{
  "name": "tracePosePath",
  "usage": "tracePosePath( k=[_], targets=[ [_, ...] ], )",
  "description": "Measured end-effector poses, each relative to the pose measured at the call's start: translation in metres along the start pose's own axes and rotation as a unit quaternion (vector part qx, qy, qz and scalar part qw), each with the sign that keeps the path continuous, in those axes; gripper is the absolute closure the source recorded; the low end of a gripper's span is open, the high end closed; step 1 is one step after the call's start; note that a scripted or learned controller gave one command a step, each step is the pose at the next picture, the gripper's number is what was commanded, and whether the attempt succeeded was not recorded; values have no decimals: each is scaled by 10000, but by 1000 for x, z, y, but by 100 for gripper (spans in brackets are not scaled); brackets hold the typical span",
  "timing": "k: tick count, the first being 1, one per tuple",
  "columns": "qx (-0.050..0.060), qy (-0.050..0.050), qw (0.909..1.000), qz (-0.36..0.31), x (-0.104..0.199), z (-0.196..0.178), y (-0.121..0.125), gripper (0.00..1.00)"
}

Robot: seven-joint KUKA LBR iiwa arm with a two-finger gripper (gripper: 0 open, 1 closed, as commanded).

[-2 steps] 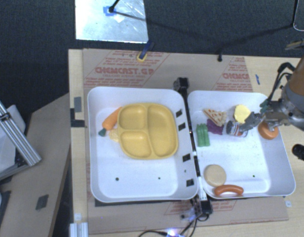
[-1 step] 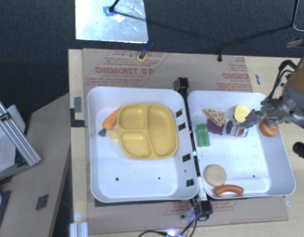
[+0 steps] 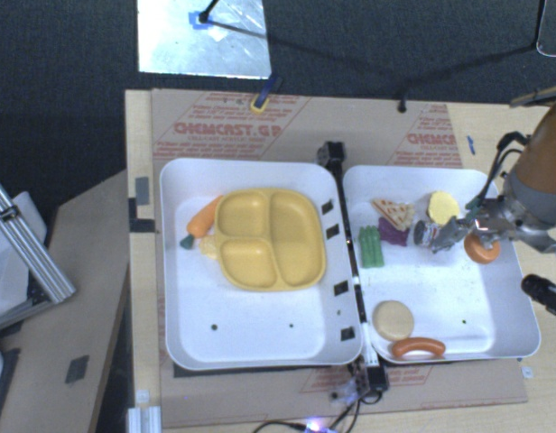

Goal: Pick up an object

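Note:
My gripper hangs over the upper right part of the right bin, reaching in from the right. It is just below a yellow round toy and right of a purple piece. An orange round toy lies right beside the gripper, partly under the wrist. A sandwich wedge and a green ridged piece lie to its left. Near the front of that bin rest a tan round bun and a sausage. Nothing shows between the gripper's tips.
The left bin holds a yellow divided plate with a carrot at its left edge. A black hinge strip runs between the bins. A shiny metal sheet lies beyond the bench.

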State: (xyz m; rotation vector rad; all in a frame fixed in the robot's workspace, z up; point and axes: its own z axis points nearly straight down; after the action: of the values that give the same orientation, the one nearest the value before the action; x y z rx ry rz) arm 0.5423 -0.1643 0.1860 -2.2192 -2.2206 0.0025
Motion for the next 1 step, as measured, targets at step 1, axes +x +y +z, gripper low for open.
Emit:
tracePosePath(
  k=[1],
  targets=[
    [-4, 0, 10000, 1, -9, 48, -1, 0]
  ],
)
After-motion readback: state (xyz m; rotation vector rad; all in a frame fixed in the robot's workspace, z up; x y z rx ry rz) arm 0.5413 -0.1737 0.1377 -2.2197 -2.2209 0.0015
